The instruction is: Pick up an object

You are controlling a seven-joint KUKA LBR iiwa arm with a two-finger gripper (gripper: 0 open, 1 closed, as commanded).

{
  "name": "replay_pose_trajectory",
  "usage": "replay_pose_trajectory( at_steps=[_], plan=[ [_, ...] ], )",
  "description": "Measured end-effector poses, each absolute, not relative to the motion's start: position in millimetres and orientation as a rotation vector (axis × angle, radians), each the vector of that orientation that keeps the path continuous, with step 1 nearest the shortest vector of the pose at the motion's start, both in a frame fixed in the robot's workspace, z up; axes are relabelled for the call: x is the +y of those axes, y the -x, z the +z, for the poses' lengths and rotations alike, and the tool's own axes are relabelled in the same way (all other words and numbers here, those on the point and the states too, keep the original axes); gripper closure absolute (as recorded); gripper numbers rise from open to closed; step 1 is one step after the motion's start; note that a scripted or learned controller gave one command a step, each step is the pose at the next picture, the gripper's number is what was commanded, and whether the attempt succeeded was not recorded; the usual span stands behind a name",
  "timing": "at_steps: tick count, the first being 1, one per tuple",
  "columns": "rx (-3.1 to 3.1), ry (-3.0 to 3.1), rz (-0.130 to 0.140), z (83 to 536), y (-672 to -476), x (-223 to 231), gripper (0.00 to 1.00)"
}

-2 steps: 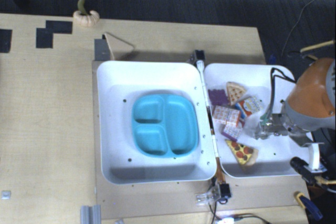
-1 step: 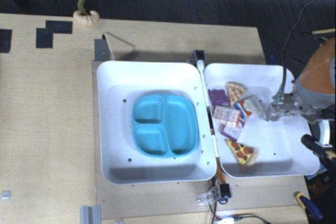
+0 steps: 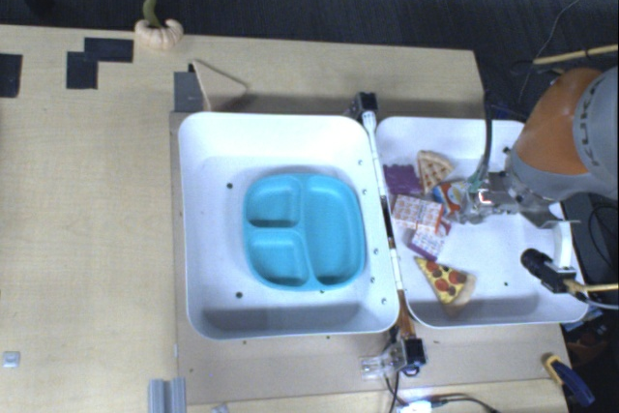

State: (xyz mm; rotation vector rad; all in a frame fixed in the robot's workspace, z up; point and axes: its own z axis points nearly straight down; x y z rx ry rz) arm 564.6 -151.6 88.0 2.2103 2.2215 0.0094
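My gripper (image 3: 467, 205) hangs low in the right bin (image 3: 503, 300), near its middle. Just left of it lies a cluster of small things: a purple piece (image 3: 397, 177), a toy pizza slice (image 3: 433, 167) at the back, and patterned red-and-white packets (image 3: 418, 220). The gripper's tip is at the right edge of this cluster, by a small multicoloured item (image 3: 446, 197). I cannot see whether it touches anything. A second toy pizza slice (image 3: 447, 282) lies nearer the front wall, apart from the gripper.
The left bin (image 3: 208, 305) holds a blue divided tray (image 3: 304, 229). A black divider bar (image 3: 379, 184) runs between the bins. A small gourd-like object (image 3: 157, 31) sits on the bench at the back left.
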Motion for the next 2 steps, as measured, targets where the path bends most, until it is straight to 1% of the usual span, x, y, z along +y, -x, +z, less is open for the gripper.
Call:
replay_pose_trajectory(
  at_steps=[1, 2],
  plan=[
    [2.224, -2.212, 0.005, 86, -645.2, -170, 1.00],
    [2.226, -2.209, 0.007, 146, -670.5, -155, 1.00]
  ],
)
